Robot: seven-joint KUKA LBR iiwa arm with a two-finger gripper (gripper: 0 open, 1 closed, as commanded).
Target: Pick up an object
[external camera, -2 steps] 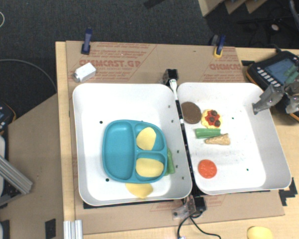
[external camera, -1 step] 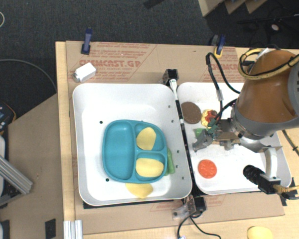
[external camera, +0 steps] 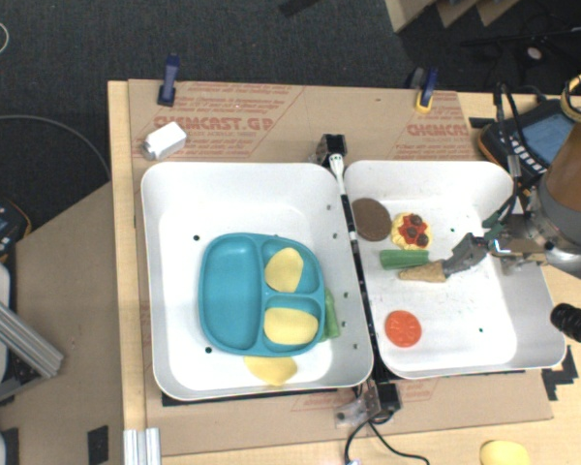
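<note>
Two white bins sat side by side. In the right bin (external camera: 484, 187), the gripper (external camera: 462, 257) hovered at the right end of a tan cone-shaped piece (external camera: 421, 274), mid-frame right; whether its claw was wide or narrow could not be told.

Even, diffuse overhead light fills the scene, bright without harsh hotspots. The two shallow white plastic bins (external camera: 174, 260) come out nearly overexposed, their surfaces pale and low in detail, with faint grey shading along the inner walls. The teal divided plastic tray (external camera: 232, 294) casts only a thin, soft shadow. The dark carpeted floor (external camera: 58, 46) stays dim and grainy. Focus is moderate; the printed lettering on the brown cardboard sheet (external camera: 271, 114) reads soft, and the frame's corners look slightly smeared.
</note>
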